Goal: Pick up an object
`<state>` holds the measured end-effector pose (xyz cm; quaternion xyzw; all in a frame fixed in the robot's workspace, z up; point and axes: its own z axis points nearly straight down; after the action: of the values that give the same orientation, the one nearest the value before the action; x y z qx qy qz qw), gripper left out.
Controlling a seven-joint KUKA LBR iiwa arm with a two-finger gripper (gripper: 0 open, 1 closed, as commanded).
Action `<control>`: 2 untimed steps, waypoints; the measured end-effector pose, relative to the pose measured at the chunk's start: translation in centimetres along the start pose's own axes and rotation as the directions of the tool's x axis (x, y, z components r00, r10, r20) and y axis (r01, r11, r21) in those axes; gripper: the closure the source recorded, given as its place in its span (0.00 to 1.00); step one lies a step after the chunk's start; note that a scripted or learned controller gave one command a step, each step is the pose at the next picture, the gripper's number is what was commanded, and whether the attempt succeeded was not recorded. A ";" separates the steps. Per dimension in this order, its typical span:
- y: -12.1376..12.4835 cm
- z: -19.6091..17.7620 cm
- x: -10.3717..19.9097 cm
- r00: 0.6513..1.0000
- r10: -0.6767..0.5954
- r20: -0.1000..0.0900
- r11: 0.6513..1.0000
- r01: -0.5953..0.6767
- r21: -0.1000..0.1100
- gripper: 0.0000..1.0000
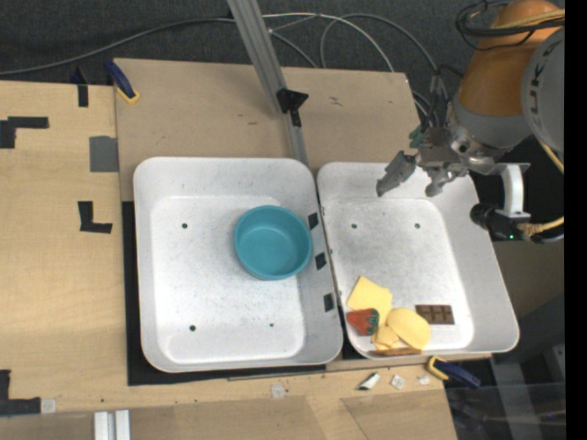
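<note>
My gripper [412, 183] hangs over the far edge of the right bin [477, 264], its two grey fingers spread open with nothing between them. Well in front of it, at the near end of that bin, several small things lie clustered: a yellow wedge [369, 294], a yellow rounded lump [409, 327], a small red piece with green [363, 320] and a brown chocolate-like bar [436, 314]. In the left bin [165, 246] sits a blue bowl [271, 241], upright, near its right side.
A slanted grey metal pole [266, 58] rises behind the bins. Cables [348, 39] trail across the dark floor at the back. Small blue and yellow clamps [124, 82] sit on the cardboard-covered bench, with another clamp [451, 370] at the right bin's near edge.
</note>
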<state>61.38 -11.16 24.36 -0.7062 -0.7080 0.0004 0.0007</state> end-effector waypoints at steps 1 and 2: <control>0.0 0.0 0.0 1.000 0.000 0.000 1.000 0.000 0.000 0.00; 0.0 4.4 0.0 1.000 0.001 0.001 1.000 -0.001 0.004 0.00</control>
<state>61.34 -11.17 20.01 -0.7065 -0.7077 0.0022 0.0016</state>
